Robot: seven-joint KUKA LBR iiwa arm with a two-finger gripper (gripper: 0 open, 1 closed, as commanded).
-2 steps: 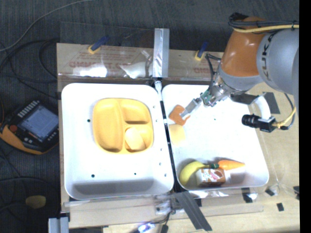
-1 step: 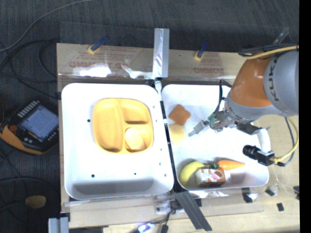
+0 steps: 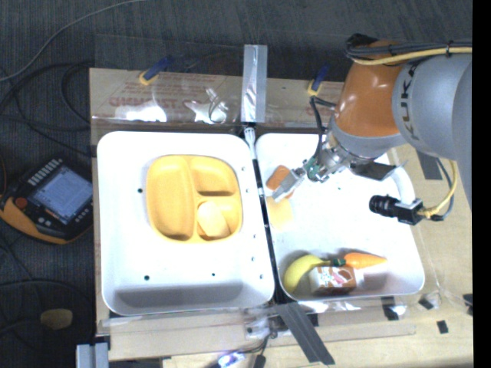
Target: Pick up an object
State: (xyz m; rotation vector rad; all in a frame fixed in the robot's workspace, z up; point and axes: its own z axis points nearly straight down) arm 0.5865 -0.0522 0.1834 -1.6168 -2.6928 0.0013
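The gripper (image 3: pixel 295 179) reaches leftward and down from the grey-and-orange arm (image 3: pixel 399 102) into the right bin (image 3: pixel 383 236), beside an orange block (image 3: pixel 278 178) near the divider; whether it grips the block cannot be told. A banana (image 3: pixel 298 269), a carrot (image 3: pixel 362 260) and a small, hard-to-read jar (image 3: pixel 334 279) crowd that bin's near wall, while the left bin (image 3: pixel 123 228) holds a yellow divided tray (image 3: pixel 192 198).

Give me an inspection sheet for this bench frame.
Surface: two white bins side by side, left bin, right bin.
Job's things: orange piece at right bin's left wall; banana, jar, carrot at its near wall.
Clutter: yellow divided tray in left bin.
Grippers: gripper over the orange piece; grasp not clear.
Cables: yellow cable along arm; cord on floor.
Surroundings: pendant on dark carpet, left.
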